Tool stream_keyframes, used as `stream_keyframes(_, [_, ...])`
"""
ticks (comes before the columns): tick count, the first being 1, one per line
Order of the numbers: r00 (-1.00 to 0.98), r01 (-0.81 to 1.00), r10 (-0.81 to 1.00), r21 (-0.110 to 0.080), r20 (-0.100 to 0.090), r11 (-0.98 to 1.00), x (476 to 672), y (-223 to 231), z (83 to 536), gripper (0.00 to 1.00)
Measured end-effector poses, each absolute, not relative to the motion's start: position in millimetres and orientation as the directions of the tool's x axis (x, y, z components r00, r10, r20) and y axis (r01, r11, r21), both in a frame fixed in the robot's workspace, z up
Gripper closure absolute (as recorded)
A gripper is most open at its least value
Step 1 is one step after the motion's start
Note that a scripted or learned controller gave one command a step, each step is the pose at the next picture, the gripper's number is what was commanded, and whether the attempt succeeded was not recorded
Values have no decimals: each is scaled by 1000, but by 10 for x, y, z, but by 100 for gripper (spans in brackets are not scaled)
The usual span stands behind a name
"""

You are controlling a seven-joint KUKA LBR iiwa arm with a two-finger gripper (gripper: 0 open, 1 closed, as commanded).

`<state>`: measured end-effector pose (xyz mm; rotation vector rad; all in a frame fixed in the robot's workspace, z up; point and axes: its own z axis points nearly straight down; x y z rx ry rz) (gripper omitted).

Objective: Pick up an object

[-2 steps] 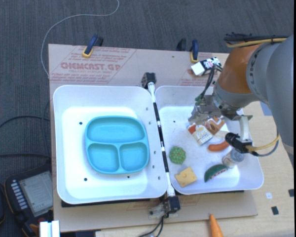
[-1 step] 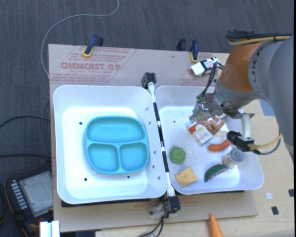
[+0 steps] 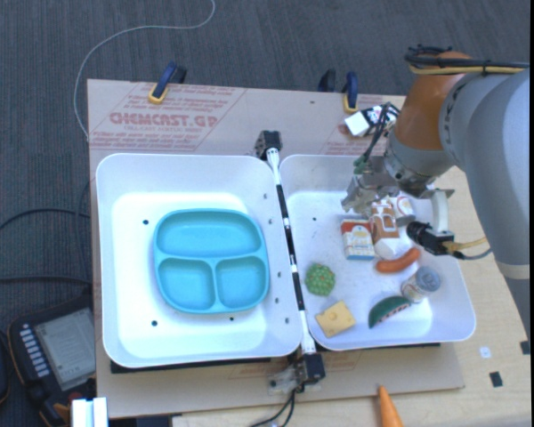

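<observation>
We cannot tell the tool's (image 3: 371,194) state; it sits above the crowded cartons (image 3: 360,238) and sausage (image 3: 398,261), so we risk nudging neighbours instead of gripping

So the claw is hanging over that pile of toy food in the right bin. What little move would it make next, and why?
Probably a short descent straight down. The claw sits above the upper part of the right white bin, just over the small white and orange carton and beside the orange toy sausage. I see nothing between its fingers, so lowering onto the carton seems sensible.
</observation>
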<state>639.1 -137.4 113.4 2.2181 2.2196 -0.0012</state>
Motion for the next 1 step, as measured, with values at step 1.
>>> stream_keyframes(1, [-6,1000,1000,5,9,6,6405,-1296,1129,0])
